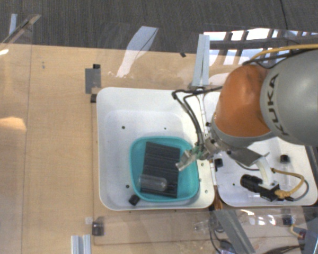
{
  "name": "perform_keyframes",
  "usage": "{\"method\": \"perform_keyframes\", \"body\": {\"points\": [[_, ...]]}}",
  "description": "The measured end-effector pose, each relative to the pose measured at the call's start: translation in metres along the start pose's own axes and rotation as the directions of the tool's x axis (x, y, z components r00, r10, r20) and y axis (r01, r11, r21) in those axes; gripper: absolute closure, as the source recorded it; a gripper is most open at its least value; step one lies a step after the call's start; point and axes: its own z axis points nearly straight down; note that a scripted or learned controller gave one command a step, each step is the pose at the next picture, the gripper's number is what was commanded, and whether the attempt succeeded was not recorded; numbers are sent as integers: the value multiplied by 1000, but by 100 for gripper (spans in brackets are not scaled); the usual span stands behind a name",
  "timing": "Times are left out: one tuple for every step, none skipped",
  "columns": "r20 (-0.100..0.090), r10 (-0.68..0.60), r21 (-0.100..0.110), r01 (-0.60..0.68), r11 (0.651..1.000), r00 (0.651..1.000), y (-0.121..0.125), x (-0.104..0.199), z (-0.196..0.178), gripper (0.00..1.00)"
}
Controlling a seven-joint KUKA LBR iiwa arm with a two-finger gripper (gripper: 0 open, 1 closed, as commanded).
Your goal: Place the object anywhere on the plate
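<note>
Light wood bench (pixel 42 157) w/ glare patches; dark grey ribbed floor (pixel 122 4) behind; metal brackets (pixel 93 79) at edges.

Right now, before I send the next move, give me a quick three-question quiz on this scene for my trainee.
1. Which bin holds the teal plate? A) the left bin in the camera view B) the right one C) neither
2. True or false: the dark ribbed block lies on the plate.
3. Fill in: the hand is at the plate's ____ edge, as the view shows it.

Key: 1 A. 2 True. 3 right.
</note>
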Motion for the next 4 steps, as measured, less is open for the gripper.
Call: {"method": "perform_keyframes", "body": {"points": [[2, 6, -2, -6, 1000, 1000, 9, -63, -1, 0], [27, 23, -16, -22, 1000, 999, 30, -42, 26, 0], [37, 27, -24, -26, 999, 999, 31, -47, 13, 100], [0, -31, -2, 31, 1000, 1000, 53, 32, -26, 100]]}}
